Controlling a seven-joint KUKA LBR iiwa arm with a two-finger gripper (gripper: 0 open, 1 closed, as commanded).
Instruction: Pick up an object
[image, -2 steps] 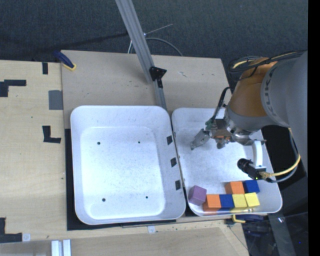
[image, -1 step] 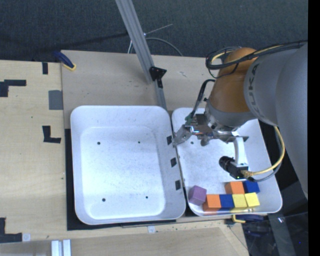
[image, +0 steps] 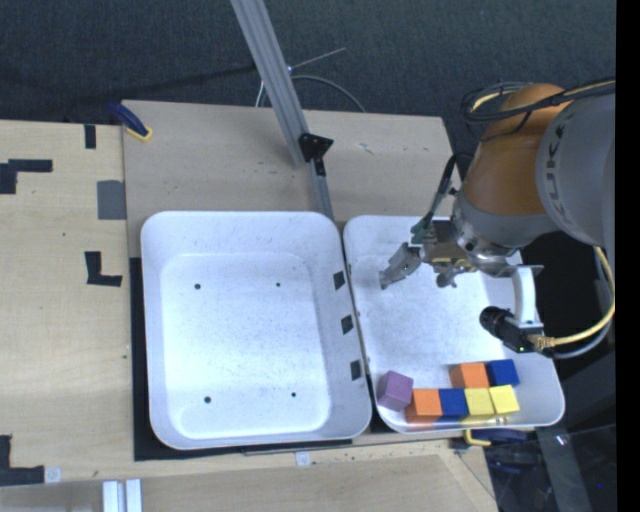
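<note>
A cluster of blocks (image: 460, 393), purple, orange, blue and yellow, lies at the near end of the right bin (image: 432, 320). Above that bin's middle, well apart from the blocks, the gripper (image: 420, 262) hangs; whether its fingers are parted cannot be told.

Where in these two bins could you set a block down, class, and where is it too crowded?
The left bin offers bare floor from wall to wall. In the right bin, free floor lies between the gripper above and the block row below. The near edge is crowded: purple block, orange block, blue block, yellow blocks.
</note>
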